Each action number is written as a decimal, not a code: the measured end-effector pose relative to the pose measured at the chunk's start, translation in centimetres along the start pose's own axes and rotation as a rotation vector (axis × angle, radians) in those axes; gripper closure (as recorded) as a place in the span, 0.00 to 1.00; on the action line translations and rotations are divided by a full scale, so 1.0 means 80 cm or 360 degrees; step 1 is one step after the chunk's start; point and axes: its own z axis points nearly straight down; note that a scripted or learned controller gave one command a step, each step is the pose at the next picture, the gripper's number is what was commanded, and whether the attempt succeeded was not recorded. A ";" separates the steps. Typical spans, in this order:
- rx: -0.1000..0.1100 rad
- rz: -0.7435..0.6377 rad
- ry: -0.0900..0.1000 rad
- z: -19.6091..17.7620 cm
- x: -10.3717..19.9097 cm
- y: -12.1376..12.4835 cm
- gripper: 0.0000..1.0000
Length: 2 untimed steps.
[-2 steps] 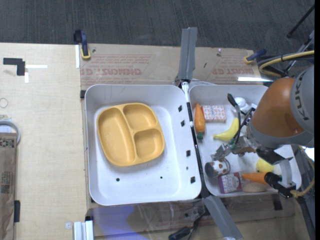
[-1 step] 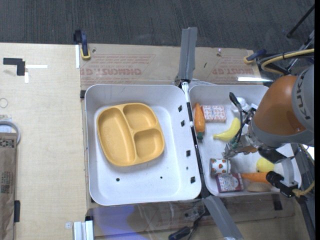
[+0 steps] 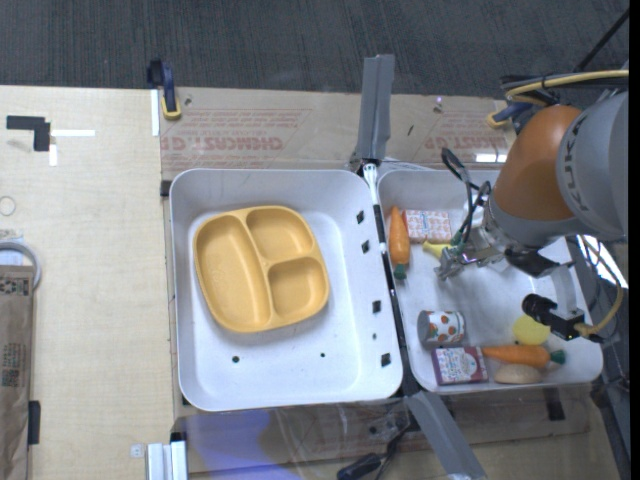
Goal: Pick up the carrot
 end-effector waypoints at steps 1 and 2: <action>0.0001 -0.0189 0.0001 0.000 0.008 -0.018 1.00; -0.0001 -0.0190 -0.0003 -0.283 0.030 0.007 1.00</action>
